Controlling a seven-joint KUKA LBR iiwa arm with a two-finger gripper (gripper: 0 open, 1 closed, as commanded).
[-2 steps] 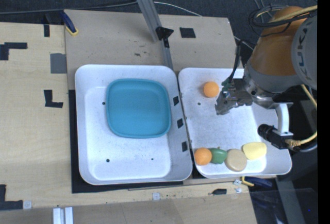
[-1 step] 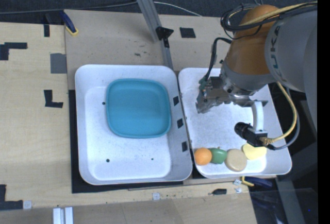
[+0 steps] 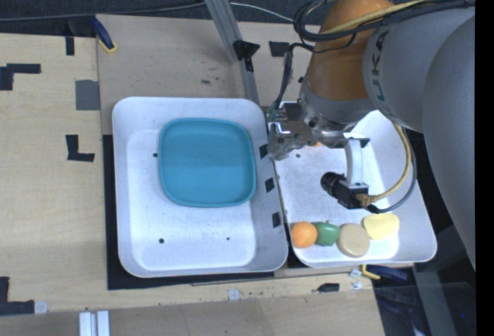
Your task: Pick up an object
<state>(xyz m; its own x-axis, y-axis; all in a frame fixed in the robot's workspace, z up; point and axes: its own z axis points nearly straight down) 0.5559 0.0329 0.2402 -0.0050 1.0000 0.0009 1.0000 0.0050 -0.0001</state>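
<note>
Looking down on the bench (image 3: 46,172), you see two white bins side by side. The left bin (image 3: 139,249) carries a blue plate (image 3: 207,161) toward its far edge, leaving open floor along the near edge and left wall. In the right bin (image 3: 409,246), four small objects line the near edge: an orange ball (image 3: 304,234), a green piece (image 3: 327,233), a beige disc (image 3: 354,240) and a yellow piece (image 3: 381,226), each touching or just beside the next. The rest of that bin's floor is bare under the arm (image 3: 355,56). The gripper (image 3: 289,134) sits over the far left corner of the right bin, close to the shared wall; you cannot tell how it is set. Dark carpet and cables lie beyond the bench's far edge.
</note>
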